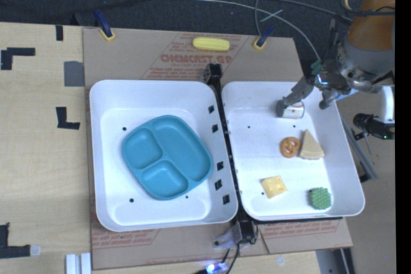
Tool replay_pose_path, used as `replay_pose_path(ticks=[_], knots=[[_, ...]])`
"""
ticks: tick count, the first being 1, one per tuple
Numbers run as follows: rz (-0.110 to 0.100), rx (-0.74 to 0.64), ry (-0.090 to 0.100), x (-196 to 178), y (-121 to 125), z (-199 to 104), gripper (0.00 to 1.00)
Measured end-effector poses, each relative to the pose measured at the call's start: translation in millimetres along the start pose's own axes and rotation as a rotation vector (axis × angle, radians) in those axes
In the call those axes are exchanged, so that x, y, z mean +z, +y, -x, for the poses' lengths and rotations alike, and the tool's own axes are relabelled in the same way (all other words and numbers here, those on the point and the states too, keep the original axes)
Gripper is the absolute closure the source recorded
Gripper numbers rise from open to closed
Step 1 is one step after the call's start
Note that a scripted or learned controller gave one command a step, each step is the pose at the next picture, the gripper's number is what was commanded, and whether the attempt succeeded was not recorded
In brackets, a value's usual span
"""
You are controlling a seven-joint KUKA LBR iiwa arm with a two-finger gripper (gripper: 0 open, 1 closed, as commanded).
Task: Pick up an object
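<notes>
The gripper (290, 108) hangs low over the far part of the right bin (340, 144), slanting down from the arm (369, 42) that comes in from the right. Whether its jaws are spread or pressed together cannot be told from this angle; nothing shows between them.

Just in front of the gripper, toward the near side of the same bin, a small brown pretzel (289, 147) lies on the white floor, touching or almost touching a pale tan wedge (311, 146) on its right. Nearer still sits a yellow cheese-like cube (275, 187), and in the near right corner a green knobbly piece (319, 198). All four lie apart from the gripper.

The left bin (109, 119) adjoins the right one along a black clipped seam and holds a blue divided plate (166, 156) with three compartments, set at a tilt to the bin's walls.

Both bins rest on a brown cardboard sheet (160, 58) on the worktop (38, 138). A yellow banana-shaped toy (210, 43) lies on the cardboard beyond the bins, between two blue-and-yellow clamps (104, 29) at its far edge.
</notes>
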State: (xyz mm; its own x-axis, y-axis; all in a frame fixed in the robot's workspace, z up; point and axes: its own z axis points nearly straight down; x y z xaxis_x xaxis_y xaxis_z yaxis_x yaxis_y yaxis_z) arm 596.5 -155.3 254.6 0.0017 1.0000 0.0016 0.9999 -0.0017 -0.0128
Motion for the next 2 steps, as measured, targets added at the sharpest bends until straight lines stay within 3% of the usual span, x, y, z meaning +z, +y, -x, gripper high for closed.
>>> replay_pose_path(ticks=[1, 2], knots=[[0.012, -0.003, -0.002, -6.7, 2.1, -0.3, 0.00], [0.007, -0.003, -0.002, 38.3, 6.8, -2.9, 0.00]])
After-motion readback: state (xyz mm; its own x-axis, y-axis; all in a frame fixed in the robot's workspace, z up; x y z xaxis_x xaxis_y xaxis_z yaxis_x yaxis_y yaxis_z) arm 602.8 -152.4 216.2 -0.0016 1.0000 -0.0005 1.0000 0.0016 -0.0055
